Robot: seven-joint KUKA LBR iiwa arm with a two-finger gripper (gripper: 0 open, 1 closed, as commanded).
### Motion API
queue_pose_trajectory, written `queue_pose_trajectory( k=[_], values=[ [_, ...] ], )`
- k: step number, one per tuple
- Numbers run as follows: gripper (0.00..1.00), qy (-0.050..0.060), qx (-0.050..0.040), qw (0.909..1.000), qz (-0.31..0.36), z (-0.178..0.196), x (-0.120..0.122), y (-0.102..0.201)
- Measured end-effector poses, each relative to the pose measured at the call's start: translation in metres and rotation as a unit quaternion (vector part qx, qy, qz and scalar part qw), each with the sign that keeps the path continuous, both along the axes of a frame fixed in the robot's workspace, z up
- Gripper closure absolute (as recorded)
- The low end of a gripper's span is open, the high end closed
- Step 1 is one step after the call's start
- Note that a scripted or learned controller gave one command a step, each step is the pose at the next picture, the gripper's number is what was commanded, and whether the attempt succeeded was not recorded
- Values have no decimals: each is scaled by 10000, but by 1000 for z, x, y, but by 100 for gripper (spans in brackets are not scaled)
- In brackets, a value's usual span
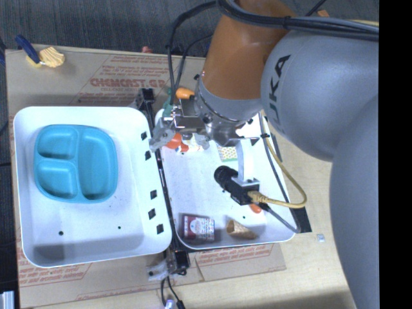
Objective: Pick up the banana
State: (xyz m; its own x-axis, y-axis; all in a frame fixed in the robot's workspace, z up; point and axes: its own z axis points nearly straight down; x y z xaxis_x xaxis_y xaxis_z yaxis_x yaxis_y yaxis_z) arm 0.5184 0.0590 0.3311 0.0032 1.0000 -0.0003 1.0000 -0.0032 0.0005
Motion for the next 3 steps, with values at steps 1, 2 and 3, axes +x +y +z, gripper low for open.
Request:
queue_pose_trajectory(
  k=[1,2,3],
  values=[
    [0,-12,-3,9999,-105,154,-42,-68],
    [0,23,-5,9613,-2753,104,-42,-7],
    [0,2,2,9626,-2709,167,-42,-47]
  ],
)
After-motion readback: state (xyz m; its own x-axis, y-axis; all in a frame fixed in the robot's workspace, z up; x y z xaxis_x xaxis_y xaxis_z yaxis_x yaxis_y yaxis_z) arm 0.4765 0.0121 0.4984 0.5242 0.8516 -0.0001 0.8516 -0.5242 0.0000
